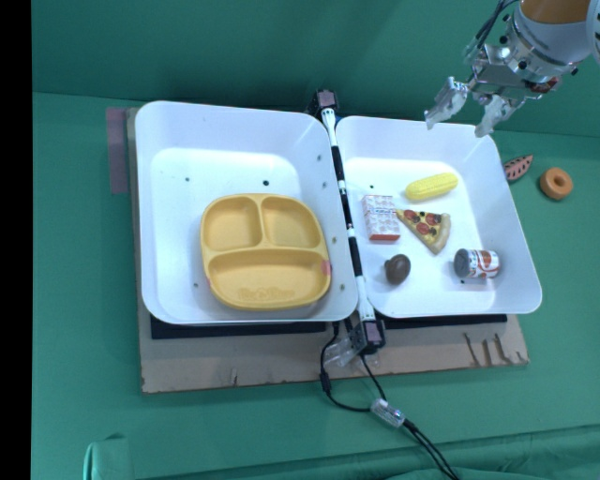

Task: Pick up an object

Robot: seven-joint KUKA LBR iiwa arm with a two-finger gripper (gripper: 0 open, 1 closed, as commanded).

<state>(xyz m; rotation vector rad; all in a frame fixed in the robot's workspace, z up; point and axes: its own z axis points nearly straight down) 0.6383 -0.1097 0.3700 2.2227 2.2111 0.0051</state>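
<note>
A thin black cable point(394, 417) is trailing across the green cloth-covered surface point(84, 394) at the near edge, running up to a black-and-white jointed bar point(342, 202) that is lying along the seam between the two bins. A flat brown cardboard sheet point(234, 366) is showing beneath both bins.

In the left shallow white plastic bin point(169, 141), a yellow three-compartment plastic plate point(264, 250) is lying flat near the front.

In the right shallow white plastic bin point(511, 291), five small objects are lying apart from one another. Nearest the front, a small red-and-white labelled can point(477, 263) is lying on its side by the right wall, and a dark brown rounded toy point(397, 269) is sitting left of it. Behind them, a toy pizza slice with red toppings point(427, 228) is lying just beside a red-and-white printed carton point(380, 217). Farther back, a yellow toy corn cob point(431, 187) is lying tilted.

Outside the bin on the right, an orange ring-shaped toy doughnut point(556, 183) and a reddish leaf-shaped toy point(517, 168) are resting on the cloth.

At the far right, the silver two-finger end effector point(469, 111) is hovering above the back rim of the right bin, its fingers spread wide with nothing between them, below the arm's orange band point(558, 9).
</note>
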